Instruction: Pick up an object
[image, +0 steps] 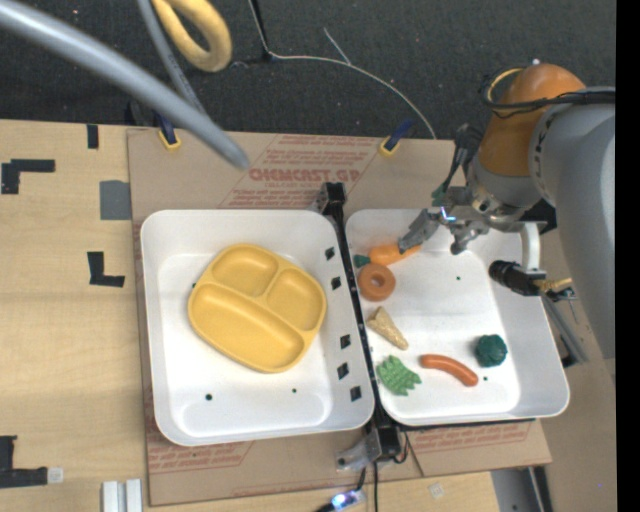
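Tool (443, 232) seen spread open over right bin (520, 400), nothing held; one finger near the carrot (388, 256).

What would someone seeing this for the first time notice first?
The big yellow divided tray lying in the left bin draws the eye first. Next comes the grey arm with its orange band, reaching in from the right so that the gripper hangs over the right bin. That bin holds small toy foods: a carrot, a doughnut, a sausage and green pieces.
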